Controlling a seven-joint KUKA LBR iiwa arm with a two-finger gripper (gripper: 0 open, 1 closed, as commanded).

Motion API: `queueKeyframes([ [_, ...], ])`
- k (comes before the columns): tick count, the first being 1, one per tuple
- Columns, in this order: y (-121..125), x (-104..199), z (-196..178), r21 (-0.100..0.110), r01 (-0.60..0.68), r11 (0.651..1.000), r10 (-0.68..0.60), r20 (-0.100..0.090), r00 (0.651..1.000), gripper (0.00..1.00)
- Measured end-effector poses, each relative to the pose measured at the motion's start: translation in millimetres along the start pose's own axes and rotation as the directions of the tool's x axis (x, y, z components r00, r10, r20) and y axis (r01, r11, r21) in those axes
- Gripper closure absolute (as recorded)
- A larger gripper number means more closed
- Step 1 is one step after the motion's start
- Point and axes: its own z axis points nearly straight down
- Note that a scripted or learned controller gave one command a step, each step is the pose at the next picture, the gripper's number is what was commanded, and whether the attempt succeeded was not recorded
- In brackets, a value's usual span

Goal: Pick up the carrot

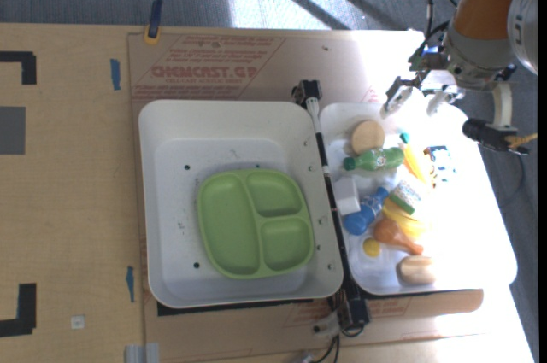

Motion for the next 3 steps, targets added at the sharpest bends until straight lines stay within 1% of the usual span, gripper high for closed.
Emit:
queueKeyframes([
  [1,-72,17,-24,-0.001,-0.042,0.999,0.042,-0.001,0.999,0.0],
  [2,-132,25,33,0.006,0.244,0.97,-0.244,-0.004,0.97,0.0],
  [3,-122,19,80,-0.029,0.423,0.906,-0.422,0.011,0.906,0.0],
])
